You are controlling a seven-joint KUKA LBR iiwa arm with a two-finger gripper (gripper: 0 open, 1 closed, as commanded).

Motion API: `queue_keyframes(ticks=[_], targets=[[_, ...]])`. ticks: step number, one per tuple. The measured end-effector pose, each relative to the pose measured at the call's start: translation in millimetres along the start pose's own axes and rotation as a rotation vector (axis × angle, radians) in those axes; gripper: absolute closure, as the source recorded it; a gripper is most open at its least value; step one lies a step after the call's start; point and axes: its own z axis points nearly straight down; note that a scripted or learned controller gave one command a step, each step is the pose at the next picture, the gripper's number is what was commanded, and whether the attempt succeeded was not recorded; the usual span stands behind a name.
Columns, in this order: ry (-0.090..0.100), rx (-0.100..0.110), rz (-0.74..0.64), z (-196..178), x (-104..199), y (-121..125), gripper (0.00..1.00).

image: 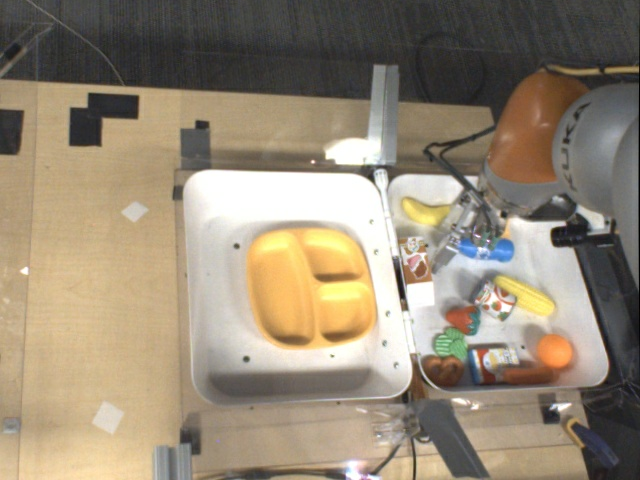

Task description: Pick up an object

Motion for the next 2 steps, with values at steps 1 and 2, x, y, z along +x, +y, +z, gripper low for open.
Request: queue_keyframes(ticks=[1, 2], targets=[[0.029, 0.002, 0.087, 0.6, -16.4, 2.2, 0.0], [-0.005, -0.011, 0.13, 0.9, -36.1, -21.4, 0.0]])
